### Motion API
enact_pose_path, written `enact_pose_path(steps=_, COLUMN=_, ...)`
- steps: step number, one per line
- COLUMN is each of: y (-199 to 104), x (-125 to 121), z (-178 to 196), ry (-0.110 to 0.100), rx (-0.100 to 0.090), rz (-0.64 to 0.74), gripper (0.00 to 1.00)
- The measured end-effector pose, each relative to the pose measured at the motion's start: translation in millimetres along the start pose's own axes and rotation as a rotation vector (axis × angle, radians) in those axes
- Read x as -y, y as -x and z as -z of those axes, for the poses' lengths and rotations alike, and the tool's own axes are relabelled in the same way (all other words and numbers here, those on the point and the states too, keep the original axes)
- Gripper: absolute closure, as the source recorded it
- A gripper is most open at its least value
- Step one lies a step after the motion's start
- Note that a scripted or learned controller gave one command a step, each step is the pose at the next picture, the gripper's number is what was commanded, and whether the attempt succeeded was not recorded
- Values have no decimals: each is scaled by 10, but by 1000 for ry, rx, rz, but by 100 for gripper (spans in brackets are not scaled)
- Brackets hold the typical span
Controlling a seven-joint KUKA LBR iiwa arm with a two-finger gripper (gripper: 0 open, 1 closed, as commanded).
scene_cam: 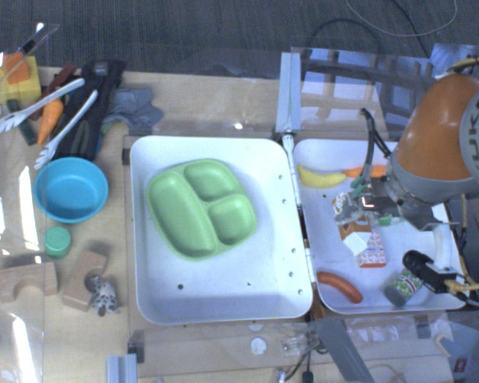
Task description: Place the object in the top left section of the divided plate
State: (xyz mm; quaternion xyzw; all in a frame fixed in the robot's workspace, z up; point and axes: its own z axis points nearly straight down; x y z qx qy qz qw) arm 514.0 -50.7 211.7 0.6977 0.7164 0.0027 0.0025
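In the near part of the right bin (431, 306) lie a red sausage (339, 286) and a dark can-like item (403, 288); just beyond them a small carton (367, 248) lies under the gripper (359, 206), whose opening state cannot be determined from this view. A banana (319, 177) lies farther back. The divided plate (199, 206) sits in the left bin (156, 294), well apart, so a grasp among crowded items risks a miss or slip.

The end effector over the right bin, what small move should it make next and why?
Probably straight down to attempt a grasp. The end effector hovers in the right bin over a small carton, while the green divided plate in the left bin has nothing in its sections.
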Motion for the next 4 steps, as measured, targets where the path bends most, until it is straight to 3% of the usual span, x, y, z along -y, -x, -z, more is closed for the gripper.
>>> enact_pose_path(steps=1, y=-1005, x=-601, z=-275, ry=-4, rx=-1, rz=118, gripper=100)
enact_pose_path(steps=2, y=-1483, x=-1143, z=-278, ry=-4, rx=-1, rz=176, gripper=100)
enact_pose_path(steps=3, y=-1980, x=-1456, z=-849, ry=-6, rx=-4, rz=354, gripper=100)
enact_pose_path(steps=4, y=-1981, x=-1470, z=-850, ry=2, rx=-3, rz=355, gripper=0)
